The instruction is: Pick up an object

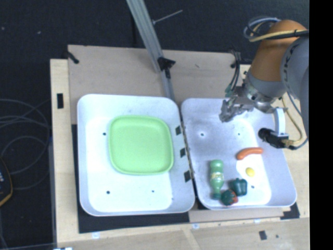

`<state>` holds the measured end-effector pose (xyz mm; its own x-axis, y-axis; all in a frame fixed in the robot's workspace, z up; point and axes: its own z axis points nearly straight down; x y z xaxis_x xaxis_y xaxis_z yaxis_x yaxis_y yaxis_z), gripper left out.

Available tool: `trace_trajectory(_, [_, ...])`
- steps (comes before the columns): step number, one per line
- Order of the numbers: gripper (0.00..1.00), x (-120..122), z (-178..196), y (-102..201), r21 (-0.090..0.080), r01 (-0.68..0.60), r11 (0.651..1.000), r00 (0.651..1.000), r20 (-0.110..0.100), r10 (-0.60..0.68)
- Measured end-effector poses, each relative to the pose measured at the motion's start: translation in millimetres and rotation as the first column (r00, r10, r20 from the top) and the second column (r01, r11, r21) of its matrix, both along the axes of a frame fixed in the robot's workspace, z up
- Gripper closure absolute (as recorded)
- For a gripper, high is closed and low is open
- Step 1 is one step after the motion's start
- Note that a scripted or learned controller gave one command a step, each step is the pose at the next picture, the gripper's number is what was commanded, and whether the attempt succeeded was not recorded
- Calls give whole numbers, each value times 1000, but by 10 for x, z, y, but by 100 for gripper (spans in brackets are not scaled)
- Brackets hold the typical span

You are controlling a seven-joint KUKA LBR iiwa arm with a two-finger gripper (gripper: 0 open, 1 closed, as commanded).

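Arm [273, 56] comes in from right, bent down over right bin [208, 113], gripper [227, 113] at its far part; can't tell its state, too small and blurred. Objects sit apart from it in bin's near corner: green bottle [216, 176], orange sausage [250, 152], fried egg [251, 172], dark green toy [234, 191], hard to identify. No readable writing. Left bin [93, 119] holds green plate [140, 145].

A robotics lab is showing here: a plywood table [119, 66] is carrying two white bins [88, 139], loose cables [21, 124] are trailing over dark flooring, and a metal camera pole [148, 33] is rising.
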<state>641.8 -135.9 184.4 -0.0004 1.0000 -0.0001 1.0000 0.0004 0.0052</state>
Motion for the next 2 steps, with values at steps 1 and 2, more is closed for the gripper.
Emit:
trace_trajectory(1, [100, 61, 444, -28, 0, 1, 1000, 1000, -1, -1])
trace_trajectory(2, [100, 68, 921, -34, 0, 0, 1000, 1000, 0, 0])
